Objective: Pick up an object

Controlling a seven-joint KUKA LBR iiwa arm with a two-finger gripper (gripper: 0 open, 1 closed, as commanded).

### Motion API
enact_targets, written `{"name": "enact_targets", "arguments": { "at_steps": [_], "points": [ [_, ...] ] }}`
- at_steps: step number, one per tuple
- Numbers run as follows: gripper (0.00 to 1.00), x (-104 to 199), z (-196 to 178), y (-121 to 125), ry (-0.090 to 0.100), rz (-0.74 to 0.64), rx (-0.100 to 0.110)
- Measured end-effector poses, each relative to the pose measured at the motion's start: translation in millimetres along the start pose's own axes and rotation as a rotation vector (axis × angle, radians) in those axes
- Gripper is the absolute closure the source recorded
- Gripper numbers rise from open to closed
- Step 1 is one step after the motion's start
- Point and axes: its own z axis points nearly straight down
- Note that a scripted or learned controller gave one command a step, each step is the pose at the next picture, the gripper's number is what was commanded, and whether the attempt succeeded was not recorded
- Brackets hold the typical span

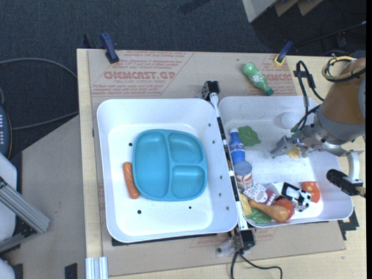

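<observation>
My gripper hangs low over the middle of the right bin, below the grey wrist and orange band. A small yellow piece shows right under it. Just to its left lie a green leafy toy and a blue bottle. A can rests below the bottle. Along the bin's front edge sit a red-and-white packet, a yellow-green fruit, an orange-red fruit, a black-and-white toy and a red piece. A white ball lies near the back wall.
The left bin holds a blue divided plate with an orange sausage-shaped toy beside it. A green bottle lies on the bench behind the right bin. Blue clamps grip the bench's back edge.
</observation>
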Motion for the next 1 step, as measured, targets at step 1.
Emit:
{"name": "enact_targets", "arguments": {
  "at_steps": [1],
  "points": [
    [0.00,-33.4,-21.1,13.9,-0.001,0.000,-0.003]
  ]
}}
